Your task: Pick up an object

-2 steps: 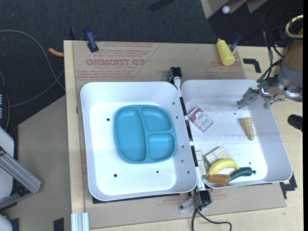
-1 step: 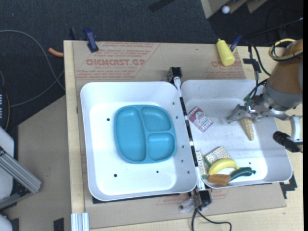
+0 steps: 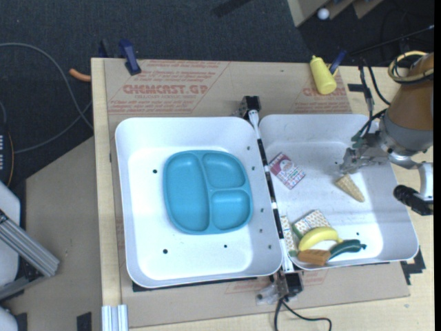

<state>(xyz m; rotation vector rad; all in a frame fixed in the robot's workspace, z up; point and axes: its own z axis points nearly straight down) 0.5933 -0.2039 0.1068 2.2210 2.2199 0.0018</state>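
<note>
Just below the claw (image 3: 353,158), which hovers over the right bin (image 3: 303,133), we see one tan cone (image 3: 351,187); whether its jaws are parted, we cannot tell. Left of it lies one pink packet (image 3: 286,170); farther left, one blue divided tray (image 3: 207,190).

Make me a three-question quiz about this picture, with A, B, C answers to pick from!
1. Where is the blue plate?
A. left bin
B. right bin
C. on the floor

2. What colour is the banana?
A. purple
B. yellow
C. black

3. How does the cone sit?
A. lying in the right bin
B. standing on the plate
C. stuck on the banana

Answers: 1 A, it sits in the middle of the left bin. 2 B, it is bright yellow. 3 A, it lies on the bin floor, just below the gripper.
</note>
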